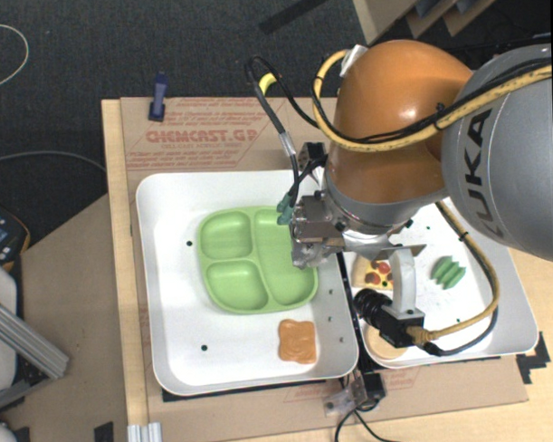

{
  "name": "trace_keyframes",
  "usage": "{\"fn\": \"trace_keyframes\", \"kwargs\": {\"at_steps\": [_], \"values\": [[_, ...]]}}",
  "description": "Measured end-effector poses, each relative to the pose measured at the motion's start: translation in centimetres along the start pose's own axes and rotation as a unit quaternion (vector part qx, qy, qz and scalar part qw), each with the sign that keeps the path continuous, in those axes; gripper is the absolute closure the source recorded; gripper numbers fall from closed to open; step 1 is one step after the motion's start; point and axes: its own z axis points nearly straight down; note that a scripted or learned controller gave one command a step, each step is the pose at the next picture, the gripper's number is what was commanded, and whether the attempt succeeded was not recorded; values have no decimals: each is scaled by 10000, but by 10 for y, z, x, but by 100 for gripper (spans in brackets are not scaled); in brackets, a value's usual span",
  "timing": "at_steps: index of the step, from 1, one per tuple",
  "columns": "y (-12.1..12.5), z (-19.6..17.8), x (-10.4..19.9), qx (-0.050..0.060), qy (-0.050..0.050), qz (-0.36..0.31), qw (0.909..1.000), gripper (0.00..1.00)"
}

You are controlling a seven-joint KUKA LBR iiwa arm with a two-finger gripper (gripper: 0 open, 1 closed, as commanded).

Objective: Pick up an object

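Observation:
A light green divided plate (246, 262) lies in the middle of the left bin (165, 265). An orange toy food piece (297, 340) sits near that bin's front right corner. In the right bin (511, 330) lie a small pizza-slice toy (379, 274) and a green ridged piece (448, 273). My gripper (306, 243) hangs under the orange wrist band, over the plate's right edge next to the wall between the bins. The arm's bulk hides much of the right bin.
The bins stand on a brown cardboard sheet (201, 132) with red print. A blue clip (157, 97) lies at its far left corner. Black and yellow cables (407, 333) loop from the wrist over the right bin's front. Dark floor surrounds the bench.

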Motion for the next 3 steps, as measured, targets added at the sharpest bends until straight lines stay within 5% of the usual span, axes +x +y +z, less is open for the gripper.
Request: {"fn": "trace_keyframes", "kwargs": {"at_steps": [1,2,3], "values": [[1,124,-66,12,-16,69,10000,100],[3,62,39,-94,39,-37,9999,100],[3,54,32,-72,12,28,10000,100]]}}
